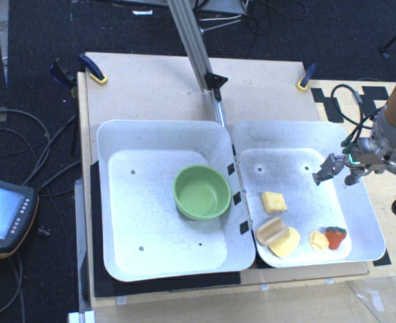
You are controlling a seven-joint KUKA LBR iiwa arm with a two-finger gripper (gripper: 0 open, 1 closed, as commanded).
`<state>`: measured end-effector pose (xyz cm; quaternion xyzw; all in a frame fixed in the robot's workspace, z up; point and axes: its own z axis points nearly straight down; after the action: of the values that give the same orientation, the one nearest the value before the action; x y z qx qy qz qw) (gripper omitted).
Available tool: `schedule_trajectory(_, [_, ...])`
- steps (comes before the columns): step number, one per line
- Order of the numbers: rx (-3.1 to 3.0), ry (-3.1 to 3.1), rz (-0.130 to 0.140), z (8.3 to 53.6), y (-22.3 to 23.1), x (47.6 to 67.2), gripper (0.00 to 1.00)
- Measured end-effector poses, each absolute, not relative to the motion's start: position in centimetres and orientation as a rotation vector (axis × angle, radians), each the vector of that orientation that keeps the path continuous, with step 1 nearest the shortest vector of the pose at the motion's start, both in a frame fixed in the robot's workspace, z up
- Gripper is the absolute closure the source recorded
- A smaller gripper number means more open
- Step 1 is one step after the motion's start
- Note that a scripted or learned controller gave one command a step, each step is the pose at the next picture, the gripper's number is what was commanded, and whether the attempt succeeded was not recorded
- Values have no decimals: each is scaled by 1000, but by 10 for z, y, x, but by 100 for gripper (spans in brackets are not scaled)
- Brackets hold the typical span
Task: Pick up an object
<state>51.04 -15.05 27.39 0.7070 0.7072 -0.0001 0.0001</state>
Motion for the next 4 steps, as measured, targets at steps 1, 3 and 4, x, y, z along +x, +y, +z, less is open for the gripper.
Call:
schedule_trajectory(1, [2221,2222,0,274,-150,510,0])
schedule_trajectory(3, [2223,2224,-3,187,-146,508,0])
schedule_trajectory(4, [2225,2225,-5,125,-142,504,0])
